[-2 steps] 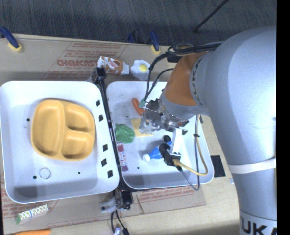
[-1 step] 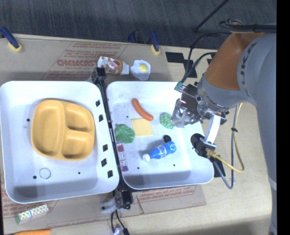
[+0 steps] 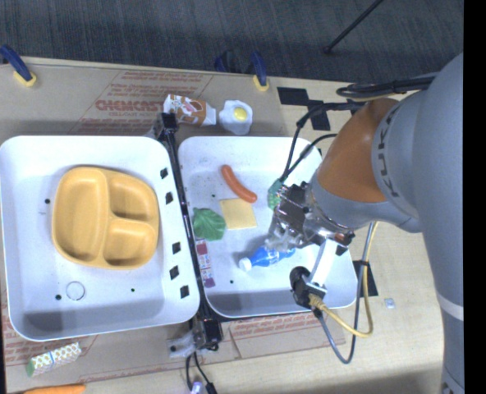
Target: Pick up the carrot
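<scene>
Carrot point(image 3: 238, 183): smooth orange rod on white bin point(image 3: 226, 298).

Divided tray point(image 3: 103, 217) mid left bin point(image 3: 21, 302); sausage point(image 3: 238, 183), cheese slice point(image 3: 239, 214), leafy piece point(image 3: 208, 223), bottle point(image 3: 263, 258) in right bin point(image 3: 226, 300).

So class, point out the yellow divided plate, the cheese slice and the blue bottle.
yellow divided plate point(image 3: 105, 216): camera view, central ridge between compartments.
cheese slice point(image 3: 239, 214): camera view, middle of the flat square.
blue bottle point(image 3: 265, 257): camera view, blue body beside the white cap.
</scene>
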You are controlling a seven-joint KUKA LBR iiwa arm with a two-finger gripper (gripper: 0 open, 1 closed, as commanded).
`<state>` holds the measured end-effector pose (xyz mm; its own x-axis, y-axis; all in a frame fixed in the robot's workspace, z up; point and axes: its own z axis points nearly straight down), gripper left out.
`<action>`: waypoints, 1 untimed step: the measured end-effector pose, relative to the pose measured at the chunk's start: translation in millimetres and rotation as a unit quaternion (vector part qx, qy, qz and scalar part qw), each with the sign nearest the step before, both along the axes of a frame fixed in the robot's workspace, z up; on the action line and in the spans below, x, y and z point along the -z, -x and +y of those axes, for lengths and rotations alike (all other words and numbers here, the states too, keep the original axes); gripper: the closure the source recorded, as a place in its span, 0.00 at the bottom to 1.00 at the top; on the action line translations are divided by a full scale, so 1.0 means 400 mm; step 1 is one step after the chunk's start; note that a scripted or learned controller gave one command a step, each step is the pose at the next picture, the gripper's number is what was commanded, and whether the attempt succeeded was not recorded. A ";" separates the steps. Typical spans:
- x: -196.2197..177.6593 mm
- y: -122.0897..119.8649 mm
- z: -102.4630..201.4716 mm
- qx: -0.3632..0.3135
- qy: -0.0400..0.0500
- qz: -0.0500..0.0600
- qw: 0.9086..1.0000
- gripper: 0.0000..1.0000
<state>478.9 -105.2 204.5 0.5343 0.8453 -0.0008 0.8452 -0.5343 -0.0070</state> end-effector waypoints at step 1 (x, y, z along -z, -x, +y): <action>-0.276 0.006 -0.066 -0.105 0.001 -0.002 0.994 1.00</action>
